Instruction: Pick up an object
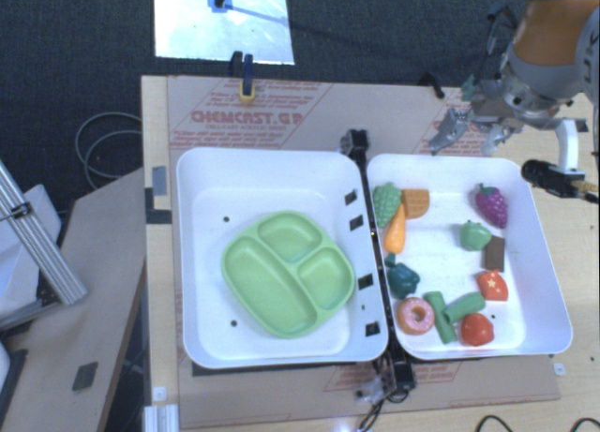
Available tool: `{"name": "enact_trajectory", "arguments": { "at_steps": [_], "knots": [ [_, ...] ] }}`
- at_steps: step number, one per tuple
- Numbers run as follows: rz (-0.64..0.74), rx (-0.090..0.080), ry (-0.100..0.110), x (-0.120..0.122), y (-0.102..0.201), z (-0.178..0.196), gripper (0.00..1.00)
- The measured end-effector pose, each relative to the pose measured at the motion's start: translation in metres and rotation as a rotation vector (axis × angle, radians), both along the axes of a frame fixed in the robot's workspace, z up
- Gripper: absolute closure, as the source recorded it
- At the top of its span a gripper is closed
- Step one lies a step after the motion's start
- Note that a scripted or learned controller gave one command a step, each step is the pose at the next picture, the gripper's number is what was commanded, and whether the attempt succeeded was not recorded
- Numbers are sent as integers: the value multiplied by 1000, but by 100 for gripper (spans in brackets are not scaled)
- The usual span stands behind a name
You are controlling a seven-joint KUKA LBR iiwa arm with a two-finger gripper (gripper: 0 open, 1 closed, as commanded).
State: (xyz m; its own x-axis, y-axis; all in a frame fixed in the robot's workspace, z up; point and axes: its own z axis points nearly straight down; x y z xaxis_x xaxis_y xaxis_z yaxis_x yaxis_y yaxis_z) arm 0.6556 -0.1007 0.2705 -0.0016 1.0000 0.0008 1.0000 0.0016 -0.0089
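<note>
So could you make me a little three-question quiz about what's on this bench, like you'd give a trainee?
1. True or false: the green divided plate lies in the left bin.
2. Which toy sits nearest the far right corner of the right bin? A) pink donut B) purple grapes C) orange carrot
3. Fill in: the gripper hangs above the bench beyond the right bin's ____ rim.

Key: 1 true; 2 B; 3 far.
</note>
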Motion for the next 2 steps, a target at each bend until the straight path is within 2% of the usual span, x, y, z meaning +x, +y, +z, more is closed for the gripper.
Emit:
{"name": "enact_trajectory", "arguments": {
  "at_steps": [1, 2],
  "knots": [
    [2, -1, -10, 2, 0, 7, 0],
    [0, -1, -6, -1, -3, -55, 0]
  ]
}}
